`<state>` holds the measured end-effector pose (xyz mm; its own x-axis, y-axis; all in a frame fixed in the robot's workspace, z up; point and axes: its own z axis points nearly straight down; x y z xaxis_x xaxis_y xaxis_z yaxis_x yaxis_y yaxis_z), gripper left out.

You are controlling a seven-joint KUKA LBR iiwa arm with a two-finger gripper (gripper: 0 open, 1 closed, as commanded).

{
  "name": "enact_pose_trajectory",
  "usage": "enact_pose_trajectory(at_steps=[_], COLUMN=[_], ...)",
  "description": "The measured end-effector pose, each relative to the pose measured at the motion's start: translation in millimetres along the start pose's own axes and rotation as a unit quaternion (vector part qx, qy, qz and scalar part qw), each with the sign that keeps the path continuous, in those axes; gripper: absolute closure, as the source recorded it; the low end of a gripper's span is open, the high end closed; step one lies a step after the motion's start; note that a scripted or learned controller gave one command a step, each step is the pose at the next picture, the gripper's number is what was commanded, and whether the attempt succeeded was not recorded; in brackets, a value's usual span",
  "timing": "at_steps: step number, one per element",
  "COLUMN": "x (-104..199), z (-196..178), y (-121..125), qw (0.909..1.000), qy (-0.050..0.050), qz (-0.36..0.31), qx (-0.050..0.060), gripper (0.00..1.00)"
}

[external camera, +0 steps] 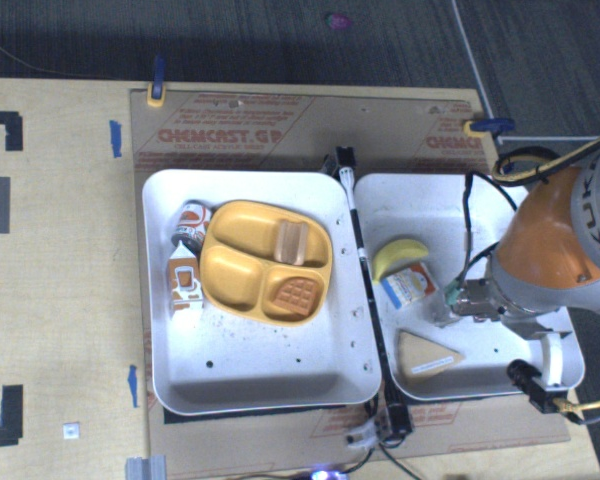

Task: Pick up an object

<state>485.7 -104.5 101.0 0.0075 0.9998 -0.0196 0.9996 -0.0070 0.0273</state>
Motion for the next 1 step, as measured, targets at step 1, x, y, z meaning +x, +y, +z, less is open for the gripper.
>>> enact_pose_trajectory(at_steps=[1], x=[139.9], z=[-86.6], y=[-4.2], qw=[0.9999], qy=[0.011], qz=[-0.004], qx=[0.013], gripper=[1.0])
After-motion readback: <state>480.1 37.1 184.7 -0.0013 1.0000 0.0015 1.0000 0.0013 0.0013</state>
